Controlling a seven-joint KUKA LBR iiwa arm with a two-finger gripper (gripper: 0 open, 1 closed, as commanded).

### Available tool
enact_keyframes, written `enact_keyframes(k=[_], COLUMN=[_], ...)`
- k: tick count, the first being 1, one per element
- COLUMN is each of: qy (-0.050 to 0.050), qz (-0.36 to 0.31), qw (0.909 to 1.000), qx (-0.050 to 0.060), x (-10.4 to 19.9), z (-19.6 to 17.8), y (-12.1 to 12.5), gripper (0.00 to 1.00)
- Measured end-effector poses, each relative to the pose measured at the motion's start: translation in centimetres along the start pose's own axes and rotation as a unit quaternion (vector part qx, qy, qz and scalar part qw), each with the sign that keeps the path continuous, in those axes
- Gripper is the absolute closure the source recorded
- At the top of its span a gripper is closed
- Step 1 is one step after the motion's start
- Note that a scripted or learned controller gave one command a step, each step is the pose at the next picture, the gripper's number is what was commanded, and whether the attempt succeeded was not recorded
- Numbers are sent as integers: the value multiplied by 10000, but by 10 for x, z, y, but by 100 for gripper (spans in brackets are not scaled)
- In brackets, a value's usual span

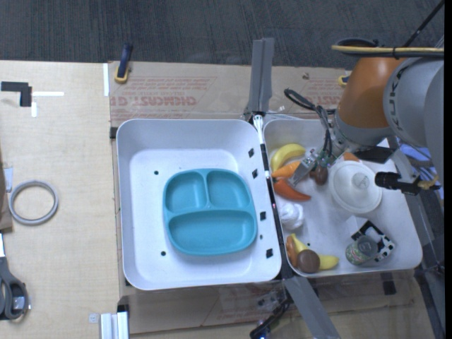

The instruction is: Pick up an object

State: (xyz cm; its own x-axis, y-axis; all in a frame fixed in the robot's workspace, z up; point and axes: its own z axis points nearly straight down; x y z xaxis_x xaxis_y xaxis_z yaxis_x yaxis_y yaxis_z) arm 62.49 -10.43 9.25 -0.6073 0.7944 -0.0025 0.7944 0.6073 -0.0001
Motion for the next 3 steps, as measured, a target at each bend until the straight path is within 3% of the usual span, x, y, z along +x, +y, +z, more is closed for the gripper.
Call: enact_keyframes(k=[2,3], qy=[4,5], qz=[795,532], qw=[9968,9986], qx=[4,11], x=[-11,-19], z=[0,1], y=[16,28], gripper=[0,0])
